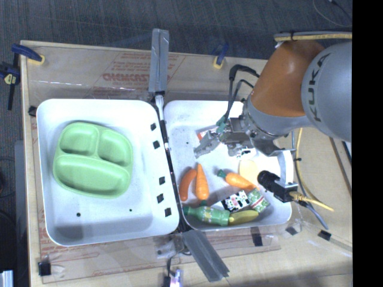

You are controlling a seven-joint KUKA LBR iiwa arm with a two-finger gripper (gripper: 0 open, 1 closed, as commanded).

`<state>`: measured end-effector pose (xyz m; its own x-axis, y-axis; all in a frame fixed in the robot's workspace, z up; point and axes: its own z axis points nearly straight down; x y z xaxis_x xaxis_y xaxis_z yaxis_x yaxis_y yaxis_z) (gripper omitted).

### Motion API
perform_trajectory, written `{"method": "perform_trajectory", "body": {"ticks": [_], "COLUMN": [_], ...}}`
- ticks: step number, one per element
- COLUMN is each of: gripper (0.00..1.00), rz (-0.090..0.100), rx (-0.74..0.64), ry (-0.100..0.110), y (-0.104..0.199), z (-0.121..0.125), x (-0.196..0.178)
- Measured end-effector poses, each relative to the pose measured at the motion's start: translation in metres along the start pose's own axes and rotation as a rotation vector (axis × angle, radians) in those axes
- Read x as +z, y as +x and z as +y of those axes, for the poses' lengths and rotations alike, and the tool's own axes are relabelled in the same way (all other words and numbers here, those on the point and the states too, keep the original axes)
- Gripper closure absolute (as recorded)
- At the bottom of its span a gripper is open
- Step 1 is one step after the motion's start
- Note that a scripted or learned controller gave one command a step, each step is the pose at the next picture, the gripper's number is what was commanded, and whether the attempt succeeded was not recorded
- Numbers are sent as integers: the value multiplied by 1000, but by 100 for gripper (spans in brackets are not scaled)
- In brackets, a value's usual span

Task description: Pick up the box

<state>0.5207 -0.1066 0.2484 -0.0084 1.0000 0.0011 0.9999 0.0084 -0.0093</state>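
The wooden bench point(90, 64) bears two white bins point(48, 160), side by side.

I'm seeing two white bins point(45, 160) on a pale tan worktop point(90, 64) with faded red print. Light green divided tray point(94, 158) in the left bin. In the right bin point(179, 121): two orange carrots point(201, 182), a green bottle point(206, 215), a black-and-white patterned box point(237, 202). The arm point(311, 82) reads grey with an orange band.
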Motion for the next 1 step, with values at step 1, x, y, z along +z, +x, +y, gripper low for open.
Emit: {"method": "perform_trajectory", "body": {"ticks": [1], "gripper": [0], "rz": [-1], "rx": [-10], "ry": [1], "y": [-46], "z": [71], "x": [90]}}
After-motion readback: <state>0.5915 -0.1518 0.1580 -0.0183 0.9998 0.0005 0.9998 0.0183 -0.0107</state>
